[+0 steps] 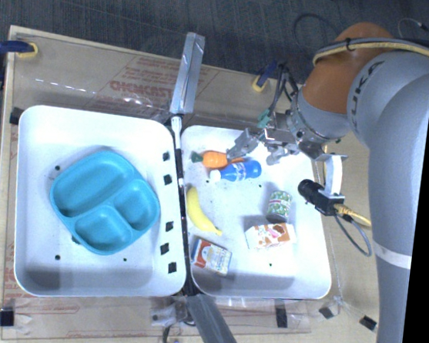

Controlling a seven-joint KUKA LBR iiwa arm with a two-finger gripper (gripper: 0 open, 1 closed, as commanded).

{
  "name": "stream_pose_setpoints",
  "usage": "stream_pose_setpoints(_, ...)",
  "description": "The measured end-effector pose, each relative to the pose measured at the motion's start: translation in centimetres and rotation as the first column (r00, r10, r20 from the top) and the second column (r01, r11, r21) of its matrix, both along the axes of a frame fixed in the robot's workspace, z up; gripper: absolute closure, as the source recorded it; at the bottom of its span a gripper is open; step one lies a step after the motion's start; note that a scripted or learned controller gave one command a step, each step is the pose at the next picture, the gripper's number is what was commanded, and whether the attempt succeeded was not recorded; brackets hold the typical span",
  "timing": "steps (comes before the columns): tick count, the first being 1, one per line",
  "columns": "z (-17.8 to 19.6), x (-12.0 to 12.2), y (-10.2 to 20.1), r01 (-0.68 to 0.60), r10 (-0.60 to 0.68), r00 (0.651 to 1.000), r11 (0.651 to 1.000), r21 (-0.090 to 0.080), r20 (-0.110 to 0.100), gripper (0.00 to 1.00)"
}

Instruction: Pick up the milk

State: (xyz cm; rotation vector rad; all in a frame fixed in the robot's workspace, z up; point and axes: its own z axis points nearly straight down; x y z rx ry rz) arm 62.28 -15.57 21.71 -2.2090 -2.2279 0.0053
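Observation:
A small white carton with red and pink print, which looks like the milk (270,236), lies on its side in the right bin (306,275), toward the front right. My gripper (260,150) hangs over the bin's back part, well behind the carton. Its fingers (243,142) are spread open with nothing between them, just above a blue bottle (240,170).
An orange carrot (214,159) lies beside the blue bottle. A banana (199,211) lies along the bin's left wall, a green can (279,204) stands mid-right, and a red and white box (212,257) lies at the front. The left bin (26,252) holds a blue divided tray (104,201).

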Motion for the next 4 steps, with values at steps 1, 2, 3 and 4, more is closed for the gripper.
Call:
stream_pose_setpoints(1, -4.7, 0.2, 1.6, 0.048, -0.048, 0.999, 0.999, -0.001, 0.001, 0.0)
stream_pose_setpoints(2, -8.7, -6.9, -1.1, -0.215, 0.215, 0.977, 0.977, 0.001, 0.002, 0.0)
stream_pose_setpoints(3, -12.6, -11.1, -5.5, -0.349, 0.349, 0.937, 0.937, 0.0, 0.004, 0.0)
stream_pose_setpoints(4, -11.5, -11.0, -5.5, -0.354, 0.354, 0.935, 0.935, -0.001, 0.005, 1.0)
